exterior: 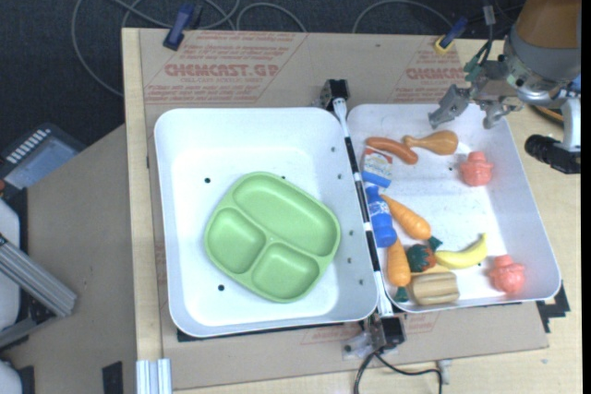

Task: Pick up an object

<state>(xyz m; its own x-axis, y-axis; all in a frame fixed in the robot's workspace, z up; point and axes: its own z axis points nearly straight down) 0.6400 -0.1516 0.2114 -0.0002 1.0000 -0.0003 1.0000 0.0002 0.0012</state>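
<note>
Camera view: hand (471, 107) open above chicken drumstick (434, 142), hotdog (391, 149).

I see two smooth white plastic bins (185, 198), faintly glossy; the left one holds a matt light-green plastic divided plate (271, 237). At three o'clock the yellow toy banana (462, 253) looks shiny plastic. The brown printed board (277, 60) underneath looks dull, like cardboard

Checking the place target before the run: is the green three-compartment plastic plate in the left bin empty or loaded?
Empty. The green three-compartment plastic plate lies flat in the left white bin; all three wells show bare green.
</note>
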